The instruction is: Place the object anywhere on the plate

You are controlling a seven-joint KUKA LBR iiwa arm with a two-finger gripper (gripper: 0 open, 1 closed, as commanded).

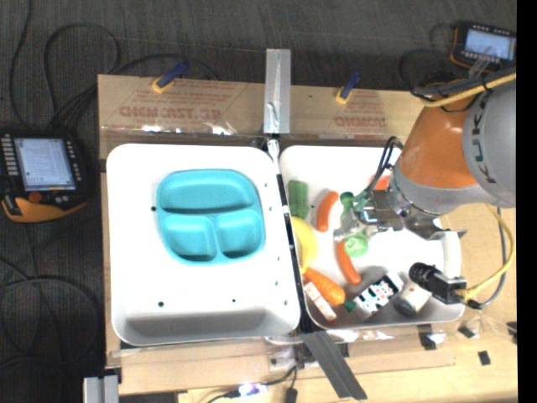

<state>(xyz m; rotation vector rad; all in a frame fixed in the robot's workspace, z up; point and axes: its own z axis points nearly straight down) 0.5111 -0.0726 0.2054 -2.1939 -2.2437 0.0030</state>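
Camera view: tool (pixel 362 218) low in the crowded right bin (pixel 436 243), grip unreadable; teal plate (pixel 211 215) lies bare and unobstructed.

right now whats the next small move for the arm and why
Probably lower the pincer a little and try to close on one toy in the right bin. It sits over the cluttered toys there, near the green piece and an orange carrot-like piece, while the turquoise plate in the left bin has nothing on it yet.
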